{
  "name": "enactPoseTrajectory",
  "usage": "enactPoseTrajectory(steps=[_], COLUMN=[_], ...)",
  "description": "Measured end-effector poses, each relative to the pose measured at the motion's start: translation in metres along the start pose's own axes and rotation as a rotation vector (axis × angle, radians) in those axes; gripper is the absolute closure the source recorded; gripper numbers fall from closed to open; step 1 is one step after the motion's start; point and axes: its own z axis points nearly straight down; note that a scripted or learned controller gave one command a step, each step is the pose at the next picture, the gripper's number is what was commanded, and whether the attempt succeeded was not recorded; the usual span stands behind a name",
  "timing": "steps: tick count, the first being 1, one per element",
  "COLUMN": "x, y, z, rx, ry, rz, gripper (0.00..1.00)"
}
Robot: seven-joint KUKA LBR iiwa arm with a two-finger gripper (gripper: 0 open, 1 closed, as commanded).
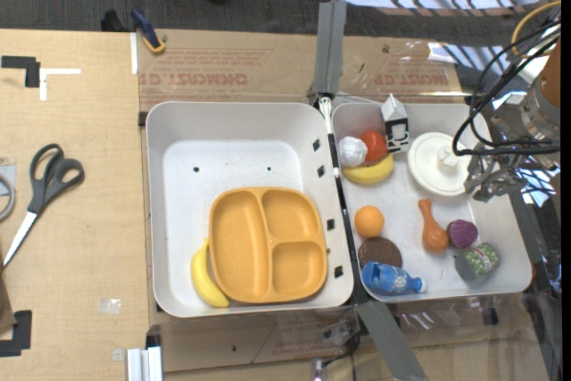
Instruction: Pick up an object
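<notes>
Hovering at the right bin's (522, 281) right edge, the gripper (486, 183) is seen beside the white lid (439, 162); its opening cannot be told. Crowded items risk being knocked or mis-grasped by a descent.

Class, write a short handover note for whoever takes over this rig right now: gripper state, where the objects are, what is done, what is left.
Gripper: at the right bin's right side, beside the white lid; nothing visibly held.
Right bin: banana, orange ball, blue bottle, purple piece.
Left bin: yellow divided plate over a second banana.
Done: nothing lifted.
Left: pick any one object.
</notes>
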Motion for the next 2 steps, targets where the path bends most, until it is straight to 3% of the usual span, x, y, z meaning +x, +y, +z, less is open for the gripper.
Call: enactPoseTrajectory(steps=[1, 2], x=[-0.036, -0.026], y=[0.03, -0.016], z=[0.143, -0.03], rx=[-0.001, 0.003], ry=[0.0, 0.0], rz=[0.089, 0.492], gripper=[1.0, 1.0])
